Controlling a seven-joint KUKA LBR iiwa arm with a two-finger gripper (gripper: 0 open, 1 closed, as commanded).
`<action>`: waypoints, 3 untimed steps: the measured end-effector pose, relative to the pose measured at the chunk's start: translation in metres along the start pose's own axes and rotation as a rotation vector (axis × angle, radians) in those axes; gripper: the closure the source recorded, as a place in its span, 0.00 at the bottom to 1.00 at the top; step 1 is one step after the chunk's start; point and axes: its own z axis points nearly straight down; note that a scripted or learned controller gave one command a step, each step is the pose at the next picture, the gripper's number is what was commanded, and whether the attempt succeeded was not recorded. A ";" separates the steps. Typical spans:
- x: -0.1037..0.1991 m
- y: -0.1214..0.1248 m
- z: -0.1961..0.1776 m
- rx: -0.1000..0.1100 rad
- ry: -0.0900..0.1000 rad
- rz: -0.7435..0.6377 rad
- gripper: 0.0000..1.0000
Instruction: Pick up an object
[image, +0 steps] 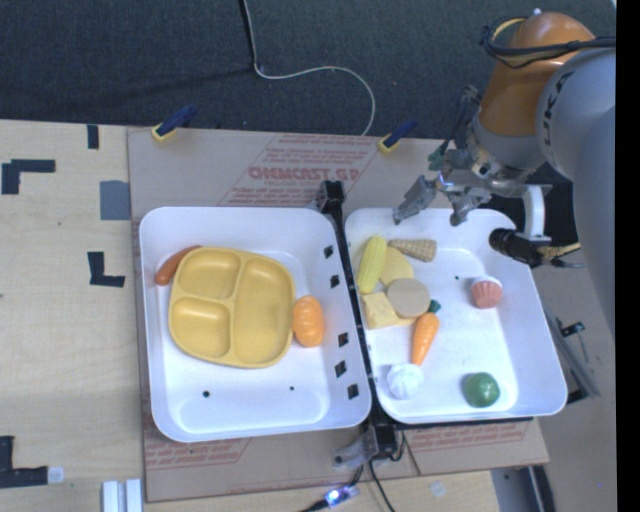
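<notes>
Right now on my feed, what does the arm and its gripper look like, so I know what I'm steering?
The arm is bulky and rounded, light grey, with a glossy orange band above the wrist. Thin dark cables loop over that orange section. Below it sits a cluster of grey metal fittings ending in the gripper, whose two slim grey fingers taper to points.

Wooden bench (60, 330), bearing a cardboard sheet (220, 170) clipped at its far edge; on that, two white bins (165, 300) side by side.
</notes>
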 end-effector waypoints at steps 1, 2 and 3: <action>0.016 -0.081 0.095 0.015 0.003 0.002 0.00; 0.018 -0.132 0.134 0.002 0.000 0.002 0.00; 0.017 -0.129 0.122 -0.001 -0.001 0.002 1.00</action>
